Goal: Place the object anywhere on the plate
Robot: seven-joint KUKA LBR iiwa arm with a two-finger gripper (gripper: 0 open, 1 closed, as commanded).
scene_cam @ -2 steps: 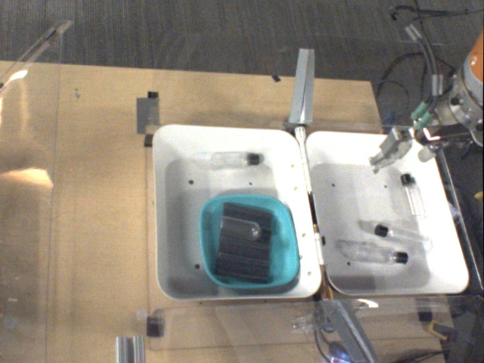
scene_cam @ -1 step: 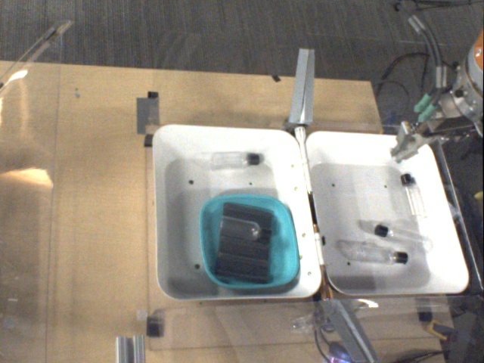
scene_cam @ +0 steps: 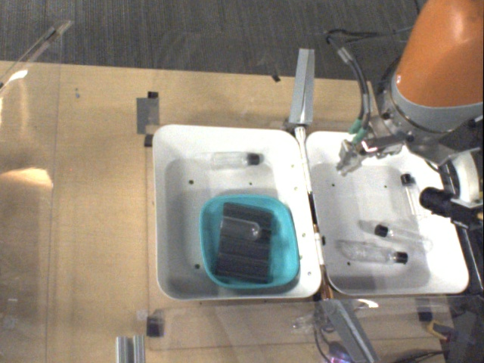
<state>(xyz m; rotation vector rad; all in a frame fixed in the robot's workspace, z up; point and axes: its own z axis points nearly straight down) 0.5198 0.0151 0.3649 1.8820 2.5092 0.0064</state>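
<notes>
2 white bins [scene_cam: 162, 225] sat side by side on the worktop [scene_cam: 83, 203]. Down-left of the end effector [scene_cam: 349, 157], in the left bin: 1 teal plate [scene_cam: 286, 240] w/ a dark ridged block [scene_cam: 243, 249] on it, plus 1 clear vial [scene_cam: 234, 159] beyond. Right bin: approx. 3 clear vials [scene_cam: 393, 233], black-capped, below the end effector. End effector hung over the right bin's top-left corner; can't tell if spread or pressed together, nothing seen in it.

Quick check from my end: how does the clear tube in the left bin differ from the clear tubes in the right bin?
The left bin tube lies alone near the bin's far wall, beyond the teal plate; the right bin tubes lie as a group in that bin's near right part. The left bin tube lies level across the view; the right bin tubes lie at differing angles. Shared: clear bodies, dark caps, lying flat, none on the plate.
</notes>
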